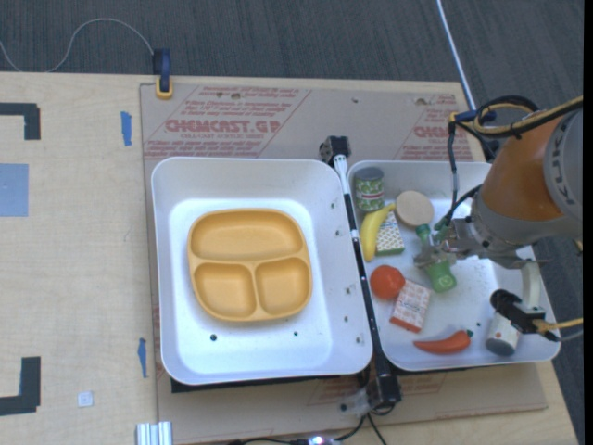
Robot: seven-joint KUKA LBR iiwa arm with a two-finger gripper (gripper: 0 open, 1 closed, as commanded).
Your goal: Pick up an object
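Nearest the camera: red pepper (443, 343), lying flat by the near wall of the right bin (474, 297). It is on the camera side of my pincer (434, 253) and apart from it.

Target, as I judge it: small green object (442, 279), right at the pincer, just to its camera side. I cannot tell if we are touching. I also cannot tell if the pincer is apart, together or clamped on it, as my own wrist covers the tip. Not logged as held.

Outward from the pincer:
- Toward the other bin: tomato (387, 280), with a red-and-white packet (410, 306) just on its camera side.
- Away from the camera: tan round disc (414, 209), close by. A speckled wedge (390, 237) lies beside it, against the banana (372, 235).
- Farthest in this bin: green-labelled can (369, 190), upright near the corner.
- Well apart: left bin (176, 248), holding a yellow divided plate (248, 263). Both bins sit on the bench (74, 248).

Risks, judged from here:
- The green object looks small and rounded. An off-centre close could squirt it sideways toward the packet or the tomato.
- Things are crowded on the far side. Drift that way would clip the disc or the wedge.
- If the object is caught by one end only, it could pivot and drop on the lift.
- Coming down too far would jam the tip on the bin floor.
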